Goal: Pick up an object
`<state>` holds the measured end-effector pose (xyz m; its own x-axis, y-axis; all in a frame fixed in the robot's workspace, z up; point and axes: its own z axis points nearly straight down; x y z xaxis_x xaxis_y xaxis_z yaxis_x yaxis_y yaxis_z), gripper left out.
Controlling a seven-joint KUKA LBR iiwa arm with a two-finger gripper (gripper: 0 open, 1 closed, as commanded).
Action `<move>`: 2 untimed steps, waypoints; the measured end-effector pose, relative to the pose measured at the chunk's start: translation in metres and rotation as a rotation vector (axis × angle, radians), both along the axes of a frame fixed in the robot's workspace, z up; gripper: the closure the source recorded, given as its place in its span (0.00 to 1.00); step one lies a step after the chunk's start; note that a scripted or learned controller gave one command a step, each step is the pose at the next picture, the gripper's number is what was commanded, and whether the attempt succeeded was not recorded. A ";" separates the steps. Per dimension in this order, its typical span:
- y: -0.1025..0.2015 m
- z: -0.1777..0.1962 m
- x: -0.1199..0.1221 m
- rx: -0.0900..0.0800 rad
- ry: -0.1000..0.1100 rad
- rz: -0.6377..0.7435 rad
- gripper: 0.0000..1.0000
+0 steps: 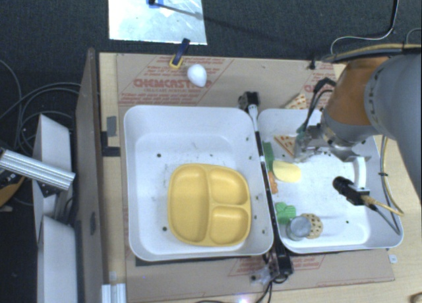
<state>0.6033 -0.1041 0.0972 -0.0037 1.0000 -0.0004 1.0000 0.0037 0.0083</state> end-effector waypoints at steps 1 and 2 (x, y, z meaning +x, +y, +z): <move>0.000 0.000 0.000 0.000 0.001 0.000 0.00; 0.002 -0.012 0.051 -0.001 0.001 0.002 0.00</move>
<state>0.6546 -0.1024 0.0851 -0.0060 1.0000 -0.0009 1.0000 0.0060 0.0073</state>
